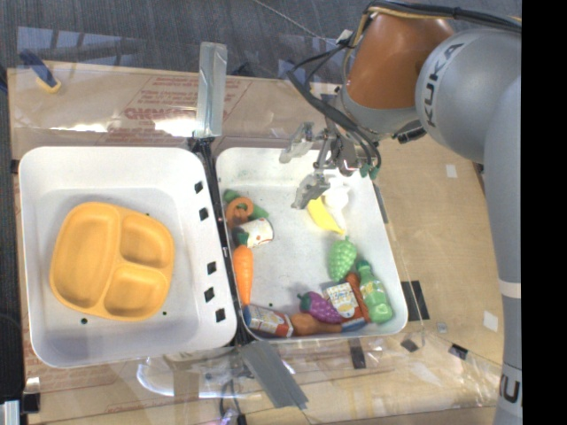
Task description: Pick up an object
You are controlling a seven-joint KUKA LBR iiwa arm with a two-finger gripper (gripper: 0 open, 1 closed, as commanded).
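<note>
My gripper [303, 168] hangs over the upper middle of the right bin [283, 264], under the arm's orange band. Its two fingers stand apart, open, with bare bin floor showing between them. Just below and right of the lower finger lies a yellow and white toy [327, 213]; I cannot tell whether the finger touches it. A bumpy green toy [343, 258] sits further down. Along the bin's left wall are a small orange toy [238, 209], a white and red can [258, 231] and a carrot [243, 274].
The right bin's bottom edge holds purple grapes [322, 306], a small carton [342, 299], a green bottle [376, 301] and a lying can [269, 321]. The left bin [35, 326] holds a yellow divided plate [111, 259]. A grey clip [210, 91] stands at the divider's top.
</note>
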